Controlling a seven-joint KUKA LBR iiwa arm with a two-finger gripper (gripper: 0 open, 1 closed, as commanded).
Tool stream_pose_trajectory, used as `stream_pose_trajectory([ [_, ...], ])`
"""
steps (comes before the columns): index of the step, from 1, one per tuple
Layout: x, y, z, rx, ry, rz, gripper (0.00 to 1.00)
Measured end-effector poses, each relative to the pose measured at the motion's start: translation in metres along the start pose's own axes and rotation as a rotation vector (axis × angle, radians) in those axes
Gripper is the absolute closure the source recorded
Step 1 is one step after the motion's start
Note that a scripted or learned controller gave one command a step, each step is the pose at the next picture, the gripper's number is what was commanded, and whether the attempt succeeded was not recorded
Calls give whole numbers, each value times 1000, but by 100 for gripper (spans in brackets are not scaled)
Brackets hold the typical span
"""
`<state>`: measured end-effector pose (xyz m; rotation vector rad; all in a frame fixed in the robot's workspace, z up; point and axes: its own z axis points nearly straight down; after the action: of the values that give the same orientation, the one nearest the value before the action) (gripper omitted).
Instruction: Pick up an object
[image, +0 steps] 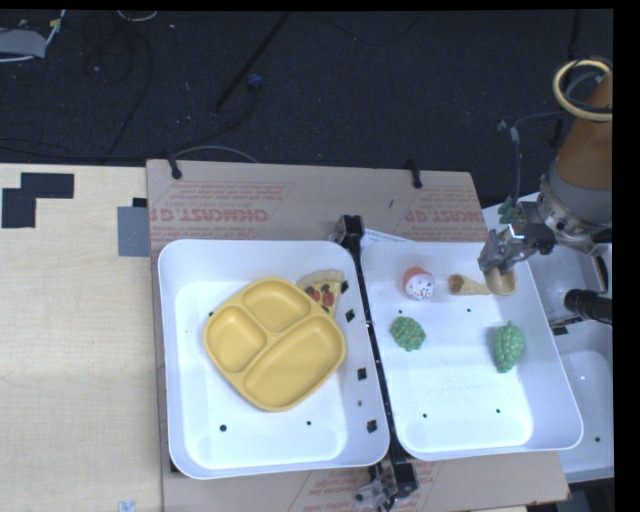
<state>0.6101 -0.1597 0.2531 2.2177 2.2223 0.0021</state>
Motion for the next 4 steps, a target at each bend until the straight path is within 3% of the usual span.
stream_pose_trajectory([
  [3,148,-36,36,8,2,-2,100],
  [4,198,-53,25,8,3,-3,100],
])
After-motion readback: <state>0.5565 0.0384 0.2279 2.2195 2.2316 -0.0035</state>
